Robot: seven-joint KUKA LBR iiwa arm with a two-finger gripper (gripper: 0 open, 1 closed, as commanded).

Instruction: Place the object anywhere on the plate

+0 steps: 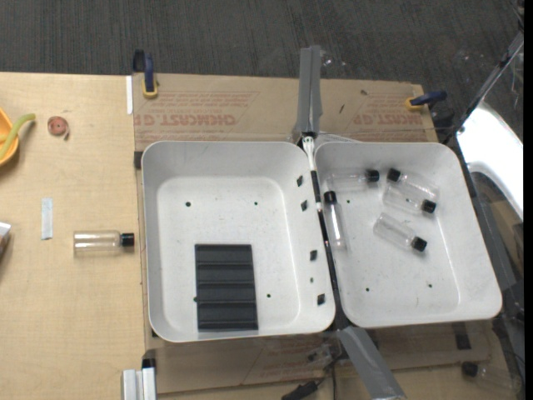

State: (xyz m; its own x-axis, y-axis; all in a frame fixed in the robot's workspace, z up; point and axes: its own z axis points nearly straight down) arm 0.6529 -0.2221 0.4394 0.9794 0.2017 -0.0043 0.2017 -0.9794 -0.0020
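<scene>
A black ribbed plate (225,287) lies flat in the front part of the left bin (166,223). The right bin (466,282) holds several clear vials with black caps. One vial (334,221) lies along that bin's left wall. Another vial (400,233) rests near the bin's middle. Two more vials (412,192) lie close together toward the back, and a further vial (360,177) lies to their left.
Outside the bins, a clear vial (102,241) lies on the wooden bench to the left. An orange bowl (5,138) sits at the far left edge. Clamps (146,75) hold cardboard behind the bins. A white machine part (500,152) stands at the right.
</scene>
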